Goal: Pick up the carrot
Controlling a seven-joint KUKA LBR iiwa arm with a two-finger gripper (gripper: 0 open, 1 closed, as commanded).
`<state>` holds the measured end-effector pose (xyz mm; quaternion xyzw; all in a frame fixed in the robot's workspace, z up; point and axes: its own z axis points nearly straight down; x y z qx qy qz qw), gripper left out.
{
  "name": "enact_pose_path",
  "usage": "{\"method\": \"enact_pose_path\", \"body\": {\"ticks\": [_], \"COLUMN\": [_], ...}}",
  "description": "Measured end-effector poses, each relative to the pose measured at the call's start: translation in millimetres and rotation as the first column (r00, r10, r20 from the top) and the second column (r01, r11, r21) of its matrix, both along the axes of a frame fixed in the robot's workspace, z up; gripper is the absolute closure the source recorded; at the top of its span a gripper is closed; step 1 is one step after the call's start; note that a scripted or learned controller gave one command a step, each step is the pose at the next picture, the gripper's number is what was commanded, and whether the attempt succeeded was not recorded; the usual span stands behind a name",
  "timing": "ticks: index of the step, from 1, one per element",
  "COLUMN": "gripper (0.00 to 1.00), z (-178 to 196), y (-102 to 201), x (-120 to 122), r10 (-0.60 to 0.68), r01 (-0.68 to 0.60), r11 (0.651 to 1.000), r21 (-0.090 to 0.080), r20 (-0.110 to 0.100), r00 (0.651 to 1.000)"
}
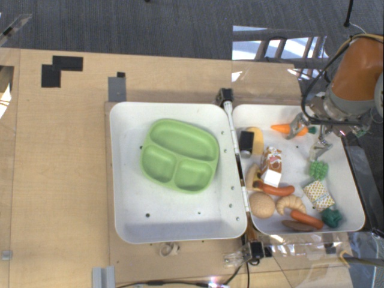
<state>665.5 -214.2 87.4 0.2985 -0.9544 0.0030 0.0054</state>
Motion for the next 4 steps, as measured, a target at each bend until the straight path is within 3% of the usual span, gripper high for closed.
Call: {"method": "enact_pose_path", "body": {"ticks": [1,2,3,4], "gripper": [1.00,0.00,0.00,0.00], "z": [18.5,15.6,5.0,4.2], "y": [2.1,-3.9,-0.7,0.0], "x": [8.3,-0.2,-0.9,-0.9], "r10": [-0.003,-0.006,0.082,0.082], "r01": [0.003,0.006,-0.082,-0.082], "r11": [1.000,1.000,0.997,0.997], "r21": [0.002,-0.001,-0.003,-0.001], "r20": [0.033,-0.002,0.003,0.003], "r00": [0.999,1.000,0.997,0.997]}}
